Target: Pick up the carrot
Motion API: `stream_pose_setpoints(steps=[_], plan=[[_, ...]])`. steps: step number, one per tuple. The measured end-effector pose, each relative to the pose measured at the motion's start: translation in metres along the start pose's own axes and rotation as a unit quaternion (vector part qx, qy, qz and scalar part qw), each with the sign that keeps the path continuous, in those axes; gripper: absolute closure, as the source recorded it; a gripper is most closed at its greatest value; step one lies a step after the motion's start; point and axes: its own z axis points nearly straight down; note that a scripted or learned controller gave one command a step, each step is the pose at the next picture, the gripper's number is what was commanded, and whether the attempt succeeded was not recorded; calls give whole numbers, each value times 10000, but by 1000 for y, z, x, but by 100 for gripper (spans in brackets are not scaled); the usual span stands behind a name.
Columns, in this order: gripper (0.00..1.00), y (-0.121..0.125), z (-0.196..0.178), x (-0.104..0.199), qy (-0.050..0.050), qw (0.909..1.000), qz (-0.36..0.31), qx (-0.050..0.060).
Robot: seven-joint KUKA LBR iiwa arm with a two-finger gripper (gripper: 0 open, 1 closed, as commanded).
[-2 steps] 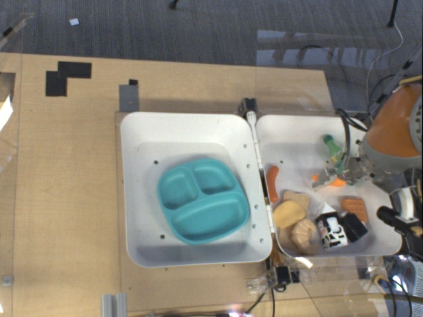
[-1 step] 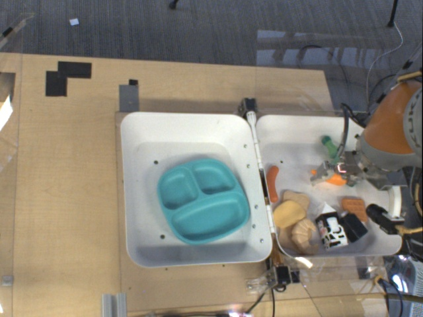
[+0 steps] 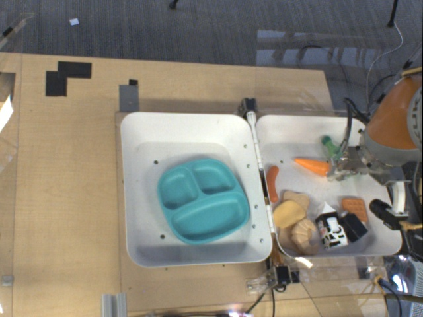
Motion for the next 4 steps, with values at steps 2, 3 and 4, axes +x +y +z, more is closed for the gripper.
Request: stream_pose_setpoints(steps=[2,3,4], plan=[[0,-32,17,37,58,9986,-504,112],[0,24,22,27,62,9913,1305,169],[100,28,9,29,56,9923,1234,120]])
